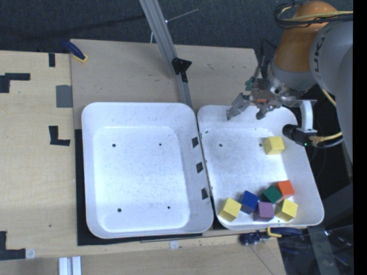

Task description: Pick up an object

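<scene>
My gripper (249, 111) hangs over the far edge of the right bin (229, 159), fingers spread open with nothing between them. A lone yellow cube (273, 145) lies in the right bin, just right of and nearer than the gripper. At the bin's near edge sits a cluster: a yellow cube (230, 208), a blue cube (249, 200), a purple cube (265, 210), a green cube (272, 195), an orange cube (285, 187) and another yellow cube (288, 209).
The left bin (137, 165) stands beside the right one. A slanted metal pole (166, 39) rises behind the bins. The grey and orange arm (309, 39) fills the upper right. Black cables (298, 132) run along the right bin's right rim.
</scene>
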Robot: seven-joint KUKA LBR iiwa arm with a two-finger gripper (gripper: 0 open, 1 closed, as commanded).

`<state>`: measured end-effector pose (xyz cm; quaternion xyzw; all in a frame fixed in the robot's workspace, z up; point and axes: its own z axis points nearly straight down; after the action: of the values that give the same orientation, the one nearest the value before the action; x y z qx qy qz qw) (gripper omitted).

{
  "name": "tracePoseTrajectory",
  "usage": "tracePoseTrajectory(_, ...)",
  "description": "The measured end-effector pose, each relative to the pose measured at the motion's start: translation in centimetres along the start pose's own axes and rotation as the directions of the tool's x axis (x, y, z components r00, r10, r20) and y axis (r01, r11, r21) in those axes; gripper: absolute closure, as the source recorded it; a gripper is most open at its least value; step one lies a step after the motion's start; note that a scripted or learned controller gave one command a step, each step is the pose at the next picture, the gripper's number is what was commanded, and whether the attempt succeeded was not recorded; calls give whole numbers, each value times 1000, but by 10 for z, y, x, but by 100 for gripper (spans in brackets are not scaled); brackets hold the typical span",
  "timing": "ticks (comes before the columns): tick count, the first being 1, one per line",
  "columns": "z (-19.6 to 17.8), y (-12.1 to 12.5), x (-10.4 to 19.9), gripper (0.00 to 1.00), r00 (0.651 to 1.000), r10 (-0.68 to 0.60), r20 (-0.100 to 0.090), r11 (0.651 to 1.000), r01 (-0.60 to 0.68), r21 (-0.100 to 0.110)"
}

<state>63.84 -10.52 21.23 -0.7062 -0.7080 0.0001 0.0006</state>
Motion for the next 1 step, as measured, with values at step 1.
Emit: tracePoseTrajectory(1, 0, 0, 0, 0, 1000, 0, 0, 1000, 0, 0)
